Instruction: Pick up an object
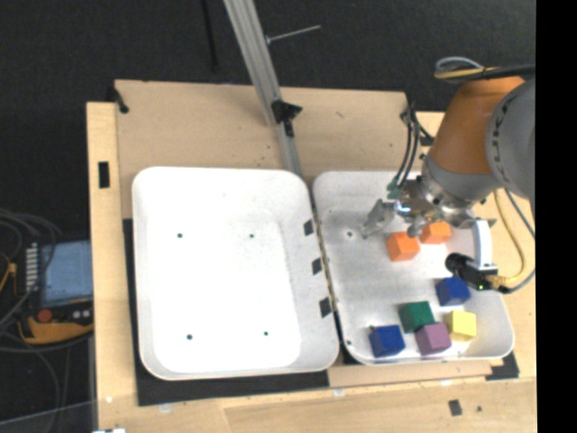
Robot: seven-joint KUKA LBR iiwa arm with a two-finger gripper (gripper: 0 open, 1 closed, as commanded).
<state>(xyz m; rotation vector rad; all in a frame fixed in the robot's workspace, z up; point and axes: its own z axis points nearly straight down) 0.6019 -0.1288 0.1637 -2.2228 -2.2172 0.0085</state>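
We see a tan bench on dark floor, bearing two white bins. The hand hovers at right; we cannot tell its opening.

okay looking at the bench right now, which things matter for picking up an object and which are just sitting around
For the job:
gripper, over the right bin
two orange blocks nearest it
two blue blocks, green block, purple block, yellow block

Lying about:
left bin
metal pole
handheld controller, left of the bench
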